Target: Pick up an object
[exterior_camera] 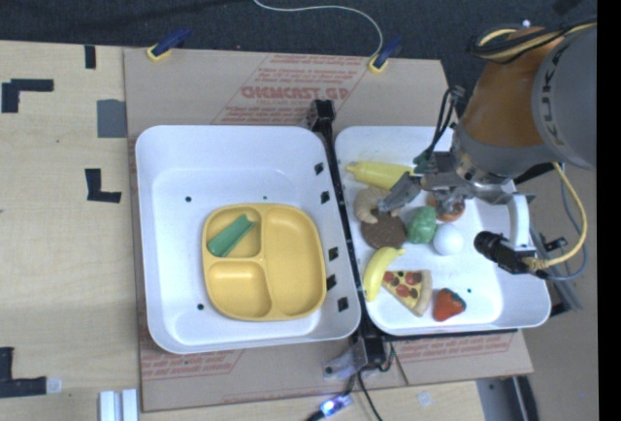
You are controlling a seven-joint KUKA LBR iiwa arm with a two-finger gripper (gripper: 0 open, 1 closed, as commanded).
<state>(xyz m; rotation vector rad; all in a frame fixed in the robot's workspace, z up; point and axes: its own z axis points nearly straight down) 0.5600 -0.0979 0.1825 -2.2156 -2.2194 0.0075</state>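
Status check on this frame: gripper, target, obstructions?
Gripper low over right bin, nothing visibly held. Green toy and brown cookie closest. Toys crowded together.

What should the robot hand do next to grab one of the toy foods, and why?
Probably lower a little. The gripper hangs over the right bin, above the green toy and next to the brown cookie, and nothing shows between its fingers. The toys lie crowded together, so a short descent onto the green one looks like the nearest pick.

yellow tray [291, 264], green veg [230, 236], red strawberry [447, 305]
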